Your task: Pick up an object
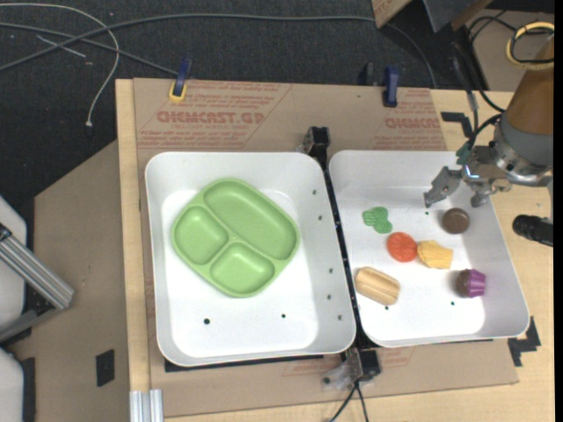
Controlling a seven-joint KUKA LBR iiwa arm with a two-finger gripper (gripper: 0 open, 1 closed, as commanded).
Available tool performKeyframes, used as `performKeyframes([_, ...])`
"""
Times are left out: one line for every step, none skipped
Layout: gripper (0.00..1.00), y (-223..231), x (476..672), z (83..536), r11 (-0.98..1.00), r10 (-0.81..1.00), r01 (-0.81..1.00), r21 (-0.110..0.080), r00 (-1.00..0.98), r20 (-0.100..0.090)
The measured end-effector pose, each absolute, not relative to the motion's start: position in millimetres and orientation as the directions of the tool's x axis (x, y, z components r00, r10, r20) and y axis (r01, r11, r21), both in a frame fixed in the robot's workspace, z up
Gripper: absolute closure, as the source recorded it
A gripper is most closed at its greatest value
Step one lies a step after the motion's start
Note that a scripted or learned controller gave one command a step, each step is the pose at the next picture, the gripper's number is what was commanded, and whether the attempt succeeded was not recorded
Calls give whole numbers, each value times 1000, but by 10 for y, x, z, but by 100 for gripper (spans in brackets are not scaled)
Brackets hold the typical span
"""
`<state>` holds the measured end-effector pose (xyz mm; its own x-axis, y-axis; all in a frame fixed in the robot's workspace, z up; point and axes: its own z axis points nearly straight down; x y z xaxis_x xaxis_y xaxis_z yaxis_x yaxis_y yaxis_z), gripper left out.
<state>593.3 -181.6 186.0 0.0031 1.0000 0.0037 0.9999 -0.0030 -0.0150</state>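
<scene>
Five toys fill the right bin (493,319), green tray (234,236) the left; gripper (456,188) spread, holding nothing.

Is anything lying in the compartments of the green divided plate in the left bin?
No, the green divided plate has three bare compartments; the small items, like the orange ball, lie in the right bin.

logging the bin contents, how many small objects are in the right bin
6. Green piece upper left, brown round one upper right near the gripper, red one and yellow one mid-bin, tan roll lower left, purple one lower right. The arm might hide more.
</scene>
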Motion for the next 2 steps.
performKeyframes([0, -1812, 5968, 1942, 0, 1000, 1000, -1, 0, 1])
performKeyframes([0, -1724, 5966, 1351, 2, 1000, 1000, -6, -2, 2])
